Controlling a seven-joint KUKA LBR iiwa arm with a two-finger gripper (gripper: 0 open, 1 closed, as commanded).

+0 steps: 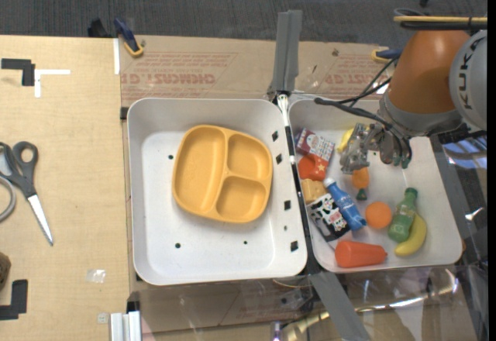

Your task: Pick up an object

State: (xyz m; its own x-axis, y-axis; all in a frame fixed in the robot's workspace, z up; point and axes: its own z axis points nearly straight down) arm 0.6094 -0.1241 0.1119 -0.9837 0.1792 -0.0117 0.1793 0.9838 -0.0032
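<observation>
Right bin (442,200), right of frame, is crowded with toys. Gripper (358,153) hangs at its upper middle; jaw state can't be told. Small orange piece (360,177) just below: a straight descent is advised, neighbours avoided.

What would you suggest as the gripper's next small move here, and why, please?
Probably a short straight descent. The gripper hangs in the right bin, directly above a small orange piece, and nothing is visibly held yet. The green bottle and the orange ball lie a little apart, so going down looks unobstructed.
</observation>
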